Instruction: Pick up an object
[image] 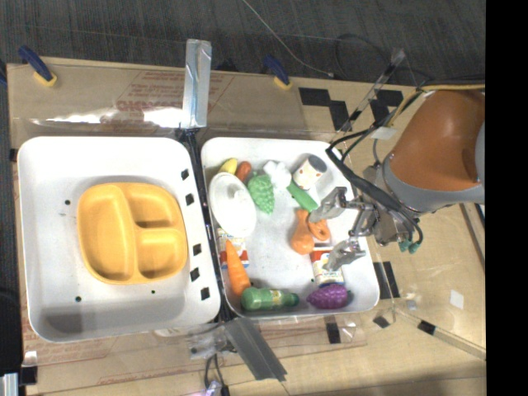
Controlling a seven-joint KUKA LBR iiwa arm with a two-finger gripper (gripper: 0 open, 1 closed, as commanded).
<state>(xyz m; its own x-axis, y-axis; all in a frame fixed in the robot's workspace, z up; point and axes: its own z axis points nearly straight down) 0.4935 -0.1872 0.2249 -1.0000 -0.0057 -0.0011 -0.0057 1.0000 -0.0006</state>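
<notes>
Hand over right bin, fingers spread apart, nothing between them. Orange toy lies just left of hand, nearest candidate.

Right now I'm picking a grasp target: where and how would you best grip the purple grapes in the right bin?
The purple grapes lie in the right bin's near corner, close to its walls. Probably come straight down and close across the bunch's short width at its middle, fingers clear of the red-and-white box just behind. The gripper hangs open nearby.
</notes>
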